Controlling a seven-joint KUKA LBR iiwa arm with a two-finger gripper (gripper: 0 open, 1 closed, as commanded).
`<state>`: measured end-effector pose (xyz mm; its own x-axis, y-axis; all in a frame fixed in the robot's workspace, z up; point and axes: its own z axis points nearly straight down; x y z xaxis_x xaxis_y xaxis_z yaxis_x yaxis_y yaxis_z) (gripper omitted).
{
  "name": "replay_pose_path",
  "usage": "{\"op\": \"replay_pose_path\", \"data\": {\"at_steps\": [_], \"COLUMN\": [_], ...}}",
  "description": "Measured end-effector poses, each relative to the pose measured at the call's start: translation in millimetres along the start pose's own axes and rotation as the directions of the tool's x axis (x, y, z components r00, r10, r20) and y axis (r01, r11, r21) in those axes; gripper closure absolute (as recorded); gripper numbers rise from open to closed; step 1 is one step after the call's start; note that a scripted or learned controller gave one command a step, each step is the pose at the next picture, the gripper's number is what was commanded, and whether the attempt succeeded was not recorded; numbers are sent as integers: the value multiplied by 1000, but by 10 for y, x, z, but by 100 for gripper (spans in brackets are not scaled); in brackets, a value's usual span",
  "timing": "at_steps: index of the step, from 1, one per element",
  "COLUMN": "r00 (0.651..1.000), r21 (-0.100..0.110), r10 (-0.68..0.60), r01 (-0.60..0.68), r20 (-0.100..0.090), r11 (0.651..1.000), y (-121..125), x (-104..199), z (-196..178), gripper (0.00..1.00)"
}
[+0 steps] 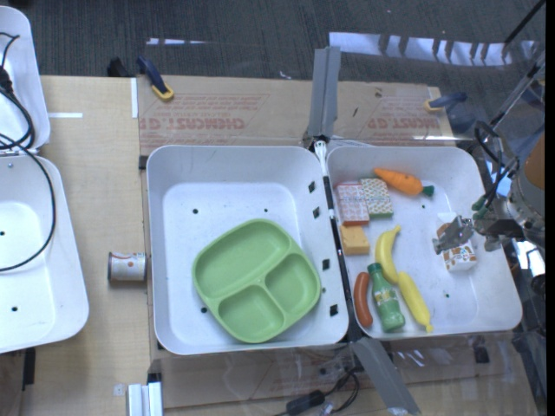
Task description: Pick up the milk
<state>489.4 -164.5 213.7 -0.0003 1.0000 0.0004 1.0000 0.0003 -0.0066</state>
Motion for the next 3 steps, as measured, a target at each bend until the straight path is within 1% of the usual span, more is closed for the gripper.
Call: {"op": "replay_pose_path", "data": {"at_steps": [1, 2, 3], "r00": [999, 999, 999], "r21": [-26, -31, -23], "r10": [-52, -46, -34], "r01": [52, 46, 34], "r20": [11, 17, 3], "r11": [998, 998, 999], "y": [308, 325, 295], "x": [-314, -350, -507], "z": [995, 895, 948], "gripper": [0, 100, 100]}}
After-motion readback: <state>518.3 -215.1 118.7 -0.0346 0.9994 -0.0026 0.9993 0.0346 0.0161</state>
